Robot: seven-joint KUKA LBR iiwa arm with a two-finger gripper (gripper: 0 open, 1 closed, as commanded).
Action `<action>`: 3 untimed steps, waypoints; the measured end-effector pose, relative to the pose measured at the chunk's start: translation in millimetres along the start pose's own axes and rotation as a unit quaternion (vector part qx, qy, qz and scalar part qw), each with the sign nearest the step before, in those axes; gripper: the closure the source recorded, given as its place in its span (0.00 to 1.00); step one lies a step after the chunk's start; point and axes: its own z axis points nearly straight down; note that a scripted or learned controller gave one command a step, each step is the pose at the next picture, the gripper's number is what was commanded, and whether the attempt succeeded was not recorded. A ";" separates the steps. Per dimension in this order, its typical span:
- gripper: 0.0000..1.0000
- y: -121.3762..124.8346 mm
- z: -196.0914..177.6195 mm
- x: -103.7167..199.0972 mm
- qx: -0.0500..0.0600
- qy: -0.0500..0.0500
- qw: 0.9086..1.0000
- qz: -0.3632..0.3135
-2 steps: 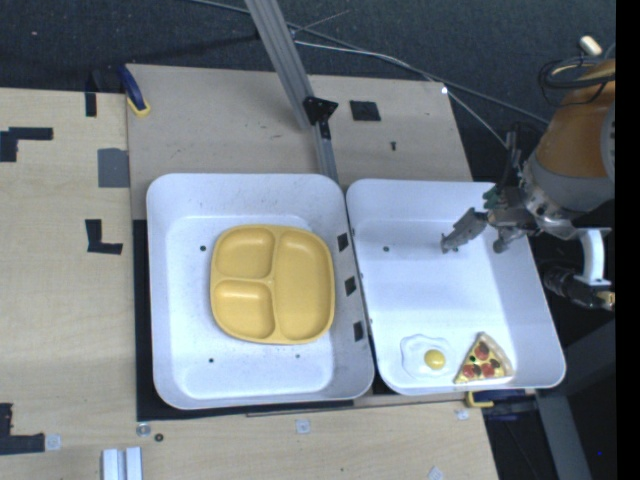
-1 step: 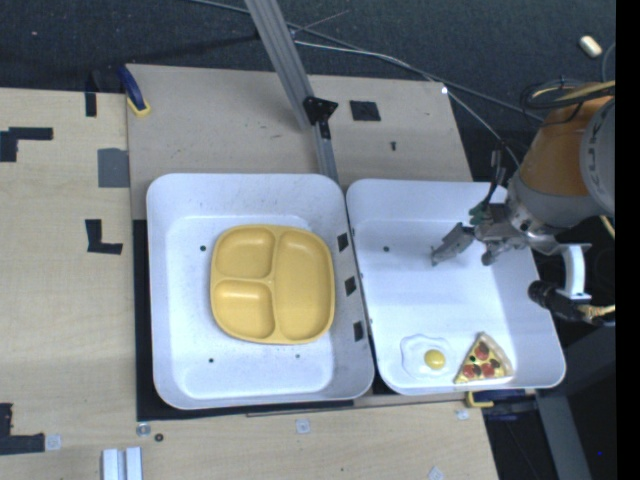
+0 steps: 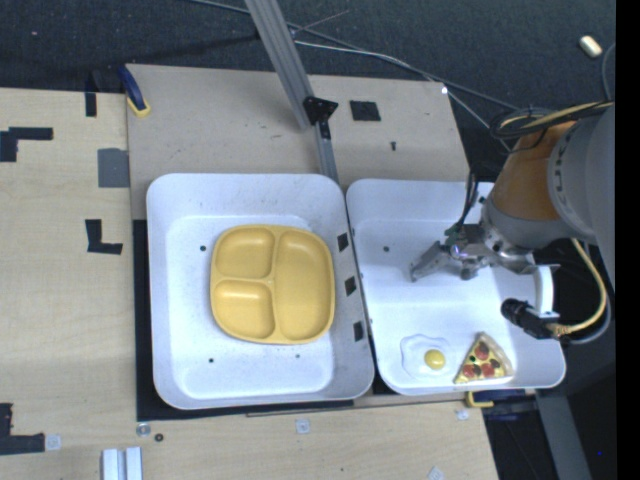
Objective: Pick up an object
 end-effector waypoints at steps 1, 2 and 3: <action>0.00 1.0 1.4 -0.3 -0.002 -0.001 1.000 0.000; 1.00 2.3 -10.1 -0.7 -0.005 -0.002 1.000 0.000; 1.00 8.7 -71.5 1.9 -0.004 0.000 1.000 0.000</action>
